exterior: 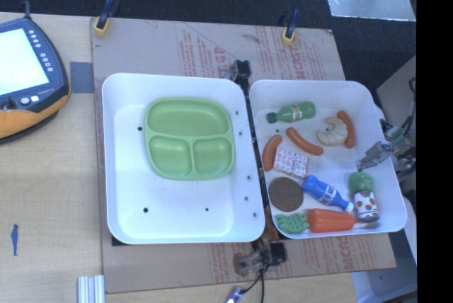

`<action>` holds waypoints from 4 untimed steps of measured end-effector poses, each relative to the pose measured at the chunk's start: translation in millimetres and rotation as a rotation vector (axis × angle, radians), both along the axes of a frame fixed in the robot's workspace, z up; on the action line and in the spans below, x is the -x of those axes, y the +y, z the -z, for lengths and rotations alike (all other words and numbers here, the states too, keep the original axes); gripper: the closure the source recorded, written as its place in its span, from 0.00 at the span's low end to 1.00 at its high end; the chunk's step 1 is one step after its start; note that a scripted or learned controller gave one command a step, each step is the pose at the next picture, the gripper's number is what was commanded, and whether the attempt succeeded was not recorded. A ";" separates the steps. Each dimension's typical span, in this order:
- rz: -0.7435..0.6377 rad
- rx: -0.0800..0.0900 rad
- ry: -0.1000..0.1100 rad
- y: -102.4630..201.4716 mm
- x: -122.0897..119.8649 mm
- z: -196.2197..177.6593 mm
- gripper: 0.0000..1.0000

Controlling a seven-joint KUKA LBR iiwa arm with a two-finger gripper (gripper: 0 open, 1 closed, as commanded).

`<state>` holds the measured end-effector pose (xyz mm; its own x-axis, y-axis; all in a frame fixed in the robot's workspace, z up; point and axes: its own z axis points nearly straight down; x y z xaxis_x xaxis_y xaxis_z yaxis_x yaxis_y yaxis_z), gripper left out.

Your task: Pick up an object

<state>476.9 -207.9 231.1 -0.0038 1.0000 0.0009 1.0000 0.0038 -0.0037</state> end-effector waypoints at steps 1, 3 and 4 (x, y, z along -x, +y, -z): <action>-0.003 0.001 0.002 -3.4 -29.7 68.2 0.00; -0.006 0.002 0.002 -4.5 -29.9 129.6 1.00; 0.000 0.000 -0.002 9.0 -97.4 90.4 1.00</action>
